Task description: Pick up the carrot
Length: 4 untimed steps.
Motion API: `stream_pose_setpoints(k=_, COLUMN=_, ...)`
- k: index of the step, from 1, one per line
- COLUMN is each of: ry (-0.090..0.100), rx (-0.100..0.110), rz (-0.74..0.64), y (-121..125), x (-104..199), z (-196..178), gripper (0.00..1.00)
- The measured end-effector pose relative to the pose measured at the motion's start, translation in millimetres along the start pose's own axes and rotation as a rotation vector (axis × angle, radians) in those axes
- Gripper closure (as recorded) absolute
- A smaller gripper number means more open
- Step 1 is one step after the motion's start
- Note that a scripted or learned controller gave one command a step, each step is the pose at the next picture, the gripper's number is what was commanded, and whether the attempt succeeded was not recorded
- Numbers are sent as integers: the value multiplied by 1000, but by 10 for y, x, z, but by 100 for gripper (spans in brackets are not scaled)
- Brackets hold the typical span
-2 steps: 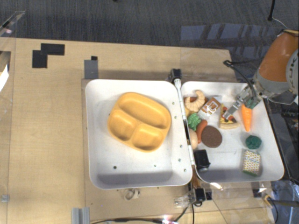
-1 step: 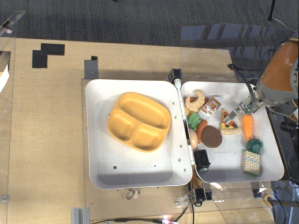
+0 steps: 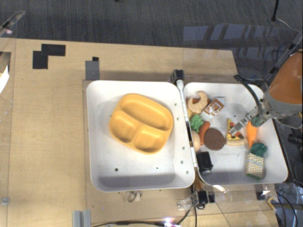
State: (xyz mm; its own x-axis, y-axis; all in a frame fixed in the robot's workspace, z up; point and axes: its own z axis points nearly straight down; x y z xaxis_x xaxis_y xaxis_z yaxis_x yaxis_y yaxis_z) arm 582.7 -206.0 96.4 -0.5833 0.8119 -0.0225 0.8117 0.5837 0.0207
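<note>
The carrot (image 3: 251, 135) is orange with a green top and lies nearly upright in the view, on the right side of the right bin (image 3: 227, 171). The gripper (image 3: 244, 122) reaches in from the right edge and hangs over the bin just up and left of the carrot's top, between it and a pizza slice (image 3: 233, 132). Nothing shows between the fingers. The arm's orange band (image 3: 289, 82) sits above it at the right edge.
The left bin (image 3: 102, 169) holds a yellow divided plate (image 3: 141, 122). In the right bin lie a croissant (image 3: 198, 101), a small brown and white box (image 3: 214, 108), broccoli (image 3: 196, 123), a brown disc (image 3: 214, 139), a black block (image 3: 204, 161) and a pineapple (image 3: 255, 161) just below the carrot.
</note>
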Motion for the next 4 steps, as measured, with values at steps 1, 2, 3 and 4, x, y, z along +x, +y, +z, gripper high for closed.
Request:
stream_pose_setpoints(k=1, ry=-4, rx=3, rz=-11, y=32, x=48, z=-1, gripper=0)
stream_pose_setpoints(k=2, ry=9, rx=1, rz=167, y=22, x=35, z=10, gripper=0)
stream_pose_setpoints(k=3, ry=6, rx=-8, rz=291, y=-171, x=213, z=-6, gripper=0)
stream_pose_setpoints(k=4, ry=6, rx=-10, rz=359, y=-458, x=437, z=-19, gripper=0)
